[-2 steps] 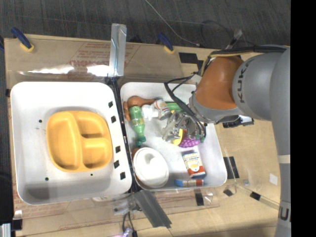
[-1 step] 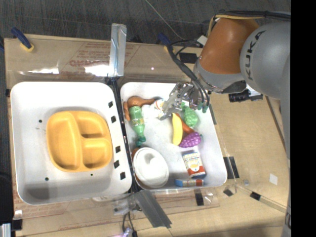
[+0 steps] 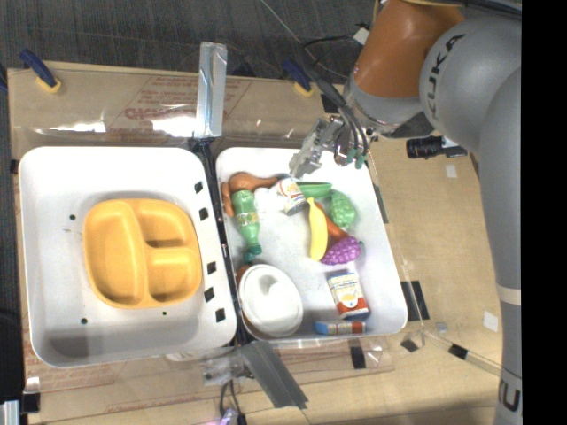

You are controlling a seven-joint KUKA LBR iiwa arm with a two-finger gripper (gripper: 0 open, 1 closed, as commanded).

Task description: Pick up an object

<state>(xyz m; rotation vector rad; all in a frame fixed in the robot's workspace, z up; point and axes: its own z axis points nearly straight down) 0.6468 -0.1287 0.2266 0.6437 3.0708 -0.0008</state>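
Robotics lab: industrial arm [image 3: 461,69] over cardboard-covered bench [image 3: 443,264], two white bins [image 3: 35,237] taped and clamped down, loose cables [image 3: 266,7], toy food as test objects.

Yellow divided tray [image 3: 142,253] in left bin [image 3: 35,184]

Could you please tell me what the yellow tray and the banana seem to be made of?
Yellow tray: probably moulded plastic, smooth and slightly glossy, with rounded compartment edges. Banana: likely toy plastic, given its even yellow colour and faint sheen, though the view leaves that open.
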